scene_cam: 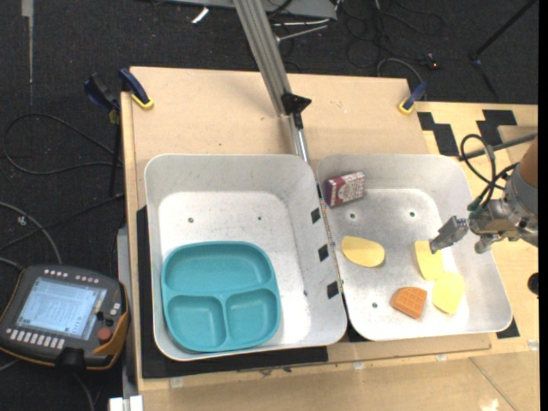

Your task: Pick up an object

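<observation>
Gripper point(462, 234): over the right white bin's point(402, 319) right side; open or closed, cannot tell.
Nearest target: pale yellow wedge point(428, 259), in the bin, just left-below the gripper, long axis near-vertical.

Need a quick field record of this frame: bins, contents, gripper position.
left bin: teal divided tray
right bin: small carton, yellow oval piece, two yellow pieces, orange waffle-like piece
carton position: far left corner of right bin
gripper: over right edge of right bin, beside the yellow pieces
held object: none seen
</observation>
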Robot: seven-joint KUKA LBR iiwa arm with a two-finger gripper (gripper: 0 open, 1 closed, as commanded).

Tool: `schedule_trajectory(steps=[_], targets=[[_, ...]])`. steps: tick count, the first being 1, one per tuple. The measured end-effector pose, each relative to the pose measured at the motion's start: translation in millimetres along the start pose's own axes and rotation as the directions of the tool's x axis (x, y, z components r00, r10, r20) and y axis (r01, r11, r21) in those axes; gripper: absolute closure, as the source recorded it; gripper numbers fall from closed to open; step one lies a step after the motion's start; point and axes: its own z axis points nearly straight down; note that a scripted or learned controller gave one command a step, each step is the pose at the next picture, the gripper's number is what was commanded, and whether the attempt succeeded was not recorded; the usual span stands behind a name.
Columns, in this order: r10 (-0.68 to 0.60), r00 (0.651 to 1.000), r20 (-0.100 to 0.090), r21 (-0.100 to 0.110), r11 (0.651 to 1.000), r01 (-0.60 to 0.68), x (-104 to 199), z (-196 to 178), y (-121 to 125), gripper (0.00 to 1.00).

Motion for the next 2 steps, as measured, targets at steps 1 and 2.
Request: schedule_trajectory(steps=[1,2], targets=[[-0.001,1.000,0.000,-0.002,1.000,0.001,0.2,-10.0,0.9,1.00],[-0.001,1.000,0.000,-0.001,1.000,0.001,0.1,-9.6,0.8,0.00]])
